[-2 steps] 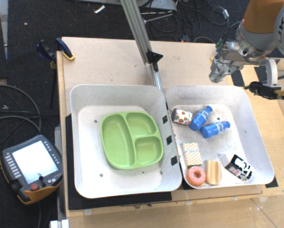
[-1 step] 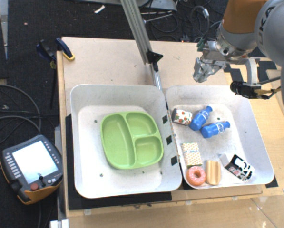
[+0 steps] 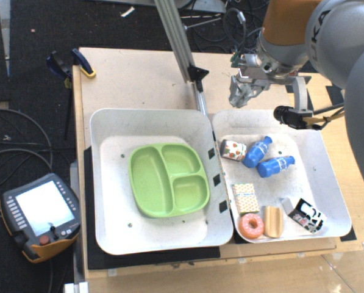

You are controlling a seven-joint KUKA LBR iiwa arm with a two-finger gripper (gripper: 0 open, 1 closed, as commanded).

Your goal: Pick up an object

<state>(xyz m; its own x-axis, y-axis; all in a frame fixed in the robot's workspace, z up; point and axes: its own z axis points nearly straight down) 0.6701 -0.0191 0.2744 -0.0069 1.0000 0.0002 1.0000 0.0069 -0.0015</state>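
My gripper [image 3: 241, 96] hangs above the far edge of the right bin [image 3: 328, 170], well up from its contents, and nothing shows between its tips. In that bin lie two blue bottles [image 3: 256, 152] [image 3: 275, 165] side by side. A small red and white can [image 3: 233, 150] rests left of them. Nearer the front are a checkered packet [image 3: 246, 196], a pink donut [image 3: 251, 225], a tan bread roll [image 3: 273, 221] and a black and white box [image 3: 307, 215].
The left bin [image 3: 108, 163] holds a green divided plate [image 3: 169, 179]. A metal pole [image 3: 177, 35] slants up from between the bins. A blue and yellow clamp [image 3: 72, 63] sits at the bench's far left corner. A teach pendant [image 3: 40, 215] lies beside the bench.
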